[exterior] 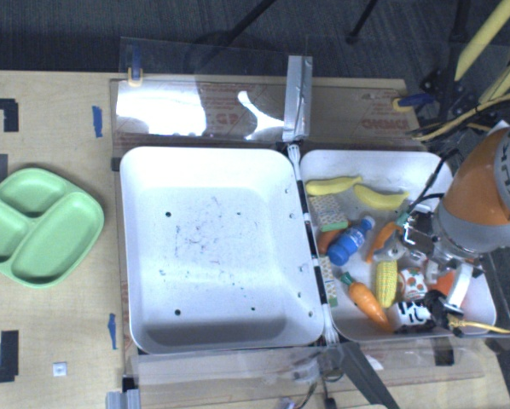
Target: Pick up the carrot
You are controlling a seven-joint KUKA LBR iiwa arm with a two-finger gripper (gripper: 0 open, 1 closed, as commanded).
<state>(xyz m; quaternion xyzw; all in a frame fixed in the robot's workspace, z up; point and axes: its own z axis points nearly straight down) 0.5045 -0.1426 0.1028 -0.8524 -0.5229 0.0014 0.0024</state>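
Nearest the lens, the carrot (368,302) lies along the front wall of the right bin (425,162), its green end pointing left, just beside a corn cob (385,281). Packed close behind are a blue bottle (350,241), two bananas (357,192) and a second orange piece (381,238). No lettering is readable anywhere; the black-and-white block (414,313) shows only blurred marks. Grey and orange, the arm (485,196) comes over the bin's right edge, with the gripper (425,267) above the clutter right of the corn; whether its fingers are open or closed I cannot tell. Beside it, the left bin (153,177) offers wide free floor. A green divided tray (40,225) sits on the wooden bench (50,92), well apart.
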